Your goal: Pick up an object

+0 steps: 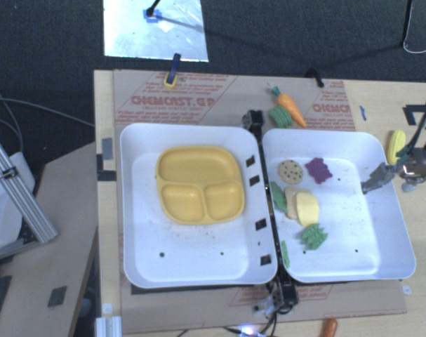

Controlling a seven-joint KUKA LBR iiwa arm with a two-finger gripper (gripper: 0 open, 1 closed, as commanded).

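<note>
Toy foods, such as the round speckled cookie [290, 171], are lying untouched; the grey gripper [378, 178] is hovering mid-right, its opening unreadable, nothing visibly held

1. The arm [422, 161] is cut off by the right edge of the frame; whether its pincer [375, 180] is open or closed is too blurred to tell.
2. An orange thing [329, 326] at the bottom edge is cut off.
3. A green piece [285, 253] at the right bin's [391, 258] lower left is too small to identify.
</note>
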